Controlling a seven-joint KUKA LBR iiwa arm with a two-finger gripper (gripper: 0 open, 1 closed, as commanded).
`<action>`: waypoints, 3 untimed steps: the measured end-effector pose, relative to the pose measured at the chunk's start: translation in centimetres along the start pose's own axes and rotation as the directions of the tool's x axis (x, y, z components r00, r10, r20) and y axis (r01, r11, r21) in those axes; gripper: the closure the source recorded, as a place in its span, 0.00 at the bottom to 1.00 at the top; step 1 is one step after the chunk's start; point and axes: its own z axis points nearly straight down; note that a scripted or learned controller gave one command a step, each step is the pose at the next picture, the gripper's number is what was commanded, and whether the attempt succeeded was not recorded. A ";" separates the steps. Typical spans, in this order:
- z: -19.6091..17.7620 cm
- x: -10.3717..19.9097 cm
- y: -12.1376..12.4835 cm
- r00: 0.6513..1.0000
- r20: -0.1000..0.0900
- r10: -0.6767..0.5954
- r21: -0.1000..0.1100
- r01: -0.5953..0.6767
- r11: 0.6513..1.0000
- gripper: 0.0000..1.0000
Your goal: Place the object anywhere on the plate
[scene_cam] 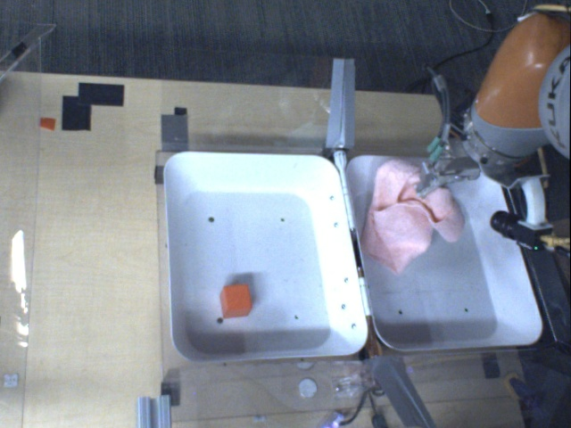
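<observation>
A small orange cube [236,300] lies in the left white bin [268,199], towards its front left. A crumpled pink cloth [403,226] lies in the back left part of the right white bin [464,301]. My gripper [434,177] reaches in from the right and hangs at the cloth's upper right edge, low over it or touching it. Whether it grips any of the cloth is hidden by the wrist. The cube is far from the gripper, across the wall between the bins.
A metal post [340,105] stands at the back between the bins. Black blocks [89,103] and a small orange tile [47,124] lie on the wooden bench at the far left. The arm's orange band [526,61] and cables [473,12] crowd the upper right.
</observation>
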 end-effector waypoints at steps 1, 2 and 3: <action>0.7 4.5 1.6 0.919 -0.003 -0.394 0.000 0.394 0.919 1.00; -0.3 8.8 4.1 0.692 0.001 -0.722 -0.004 0.722 0.692 1.00; 0.3 13.9 5.3 0.354 0.002 -0.935 -0.005 0.935 0.354 1.00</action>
